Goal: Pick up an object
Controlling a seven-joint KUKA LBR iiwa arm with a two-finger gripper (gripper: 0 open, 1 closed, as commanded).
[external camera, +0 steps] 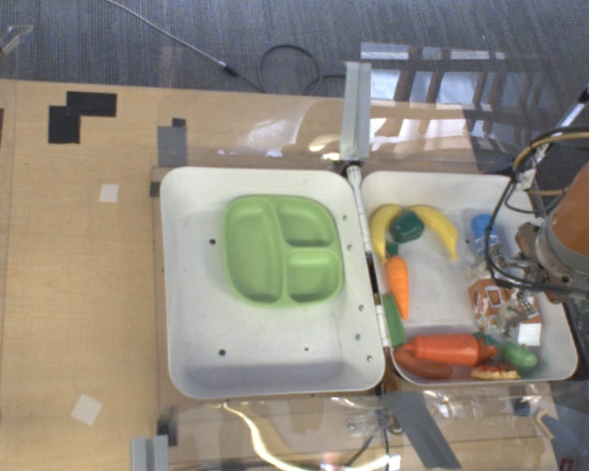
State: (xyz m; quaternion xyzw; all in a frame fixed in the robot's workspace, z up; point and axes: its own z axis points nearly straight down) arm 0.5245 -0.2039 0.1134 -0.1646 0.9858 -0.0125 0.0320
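1. The left bin (pixel 191 292) holds one thing, a green divided plate (pixel 280 248), which lies flat near the middle of the bin.

2. The right bin (pixel 427 189) holds the toy food. At its left wall a yellow banana (pixel 437 222) curves along the top, and a dark green piece (pixel 406 227) lies on it or against it; which of the two cannot be told.

3. Below them an orange carrot (pixel 399 285) lies along the wall, its tip toward the near side.

4. Along the near edge a red sausage (pixel 450 349) lies across the bin, touching a green vegetable (pixel 518 355) at its right end.

5. Further right a small blue object (pixel 481 227) sits near the far side, and a brown and white packet (pixel 493 302) lies just beside the arm.

6. The gripper (pixel 515 273) hangs at the right side of this bin, above the packet, under the orange band (pixel 581 209). Cables and the wrist cover it, so whether it is open, closed or holding anything cannot be told.

7. The step in hand seems to be the choice and approach of one object. The packet is nearest, but it looks flat and hard to pinch. The carrot probably grips better, if the jaws close across its narrow width, away from the wall.
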